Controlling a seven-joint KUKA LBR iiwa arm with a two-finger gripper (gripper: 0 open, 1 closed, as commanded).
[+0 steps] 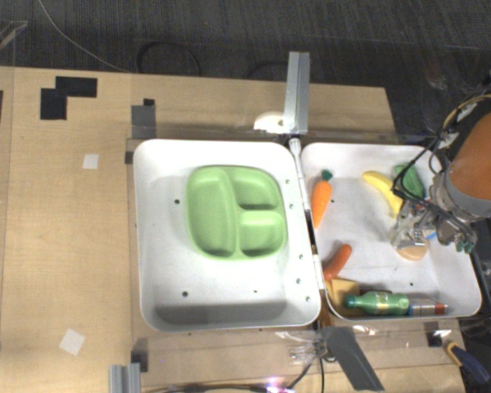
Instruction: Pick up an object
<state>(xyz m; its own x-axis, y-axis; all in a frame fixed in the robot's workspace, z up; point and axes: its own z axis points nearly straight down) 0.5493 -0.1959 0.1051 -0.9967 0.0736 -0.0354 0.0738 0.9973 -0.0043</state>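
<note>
The right bin (362, 229) holds a carrot (321, 201), a yellow banana (382, 188), a green item (412, 180) partly under the arm, a small red-orange piece (337, 259) and a green bottle (378, 304) lying along the front wall. My gripper (411, 234) hangs low at the bin's right side. It is directly over a tan round object (412, 253), which peeks out beneath it. The wrist and cables hide whether the two touch.
The left bin (147, 244) carries a green divided plate (233, 211). A brown piece (341, 288) and a pen-like stick (430, 308) lie by the bottle. A metal post (298, 88) stands behind the gap between the bins.
</note>
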